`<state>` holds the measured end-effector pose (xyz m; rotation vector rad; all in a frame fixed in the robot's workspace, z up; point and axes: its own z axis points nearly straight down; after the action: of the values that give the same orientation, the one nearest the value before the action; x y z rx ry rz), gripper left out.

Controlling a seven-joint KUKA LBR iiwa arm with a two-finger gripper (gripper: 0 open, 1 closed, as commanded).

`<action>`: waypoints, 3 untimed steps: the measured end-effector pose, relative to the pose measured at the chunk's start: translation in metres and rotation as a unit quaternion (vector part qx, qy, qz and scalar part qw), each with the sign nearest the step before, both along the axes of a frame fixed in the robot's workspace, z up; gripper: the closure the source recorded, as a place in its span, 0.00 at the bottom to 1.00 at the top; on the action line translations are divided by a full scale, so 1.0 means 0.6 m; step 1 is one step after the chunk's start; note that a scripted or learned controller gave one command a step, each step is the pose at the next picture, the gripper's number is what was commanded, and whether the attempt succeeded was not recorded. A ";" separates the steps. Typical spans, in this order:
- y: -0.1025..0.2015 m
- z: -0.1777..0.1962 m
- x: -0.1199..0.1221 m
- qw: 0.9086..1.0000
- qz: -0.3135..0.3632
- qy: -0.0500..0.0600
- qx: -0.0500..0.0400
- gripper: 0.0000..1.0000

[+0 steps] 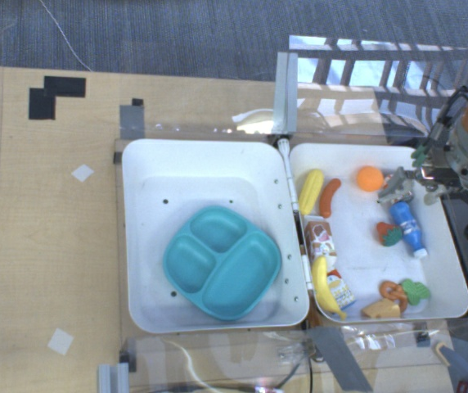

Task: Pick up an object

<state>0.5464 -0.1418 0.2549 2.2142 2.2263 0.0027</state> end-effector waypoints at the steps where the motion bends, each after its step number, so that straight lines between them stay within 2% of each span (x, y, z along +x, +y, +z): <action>1: -0.032 -0.277 -0.007 0.997 -0.079 -0.005 0.000 0.00; 2: -0.032 -0.257 -0.002 0.997 -0.079 -0.009 -0.002 1.00; 3: -0.032 -0.257 -0.003 0.997 -0.079 -0.009 -0.001 0.00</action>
<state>0.5449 -0.1613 0.1008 2.3722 2.0346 0.0185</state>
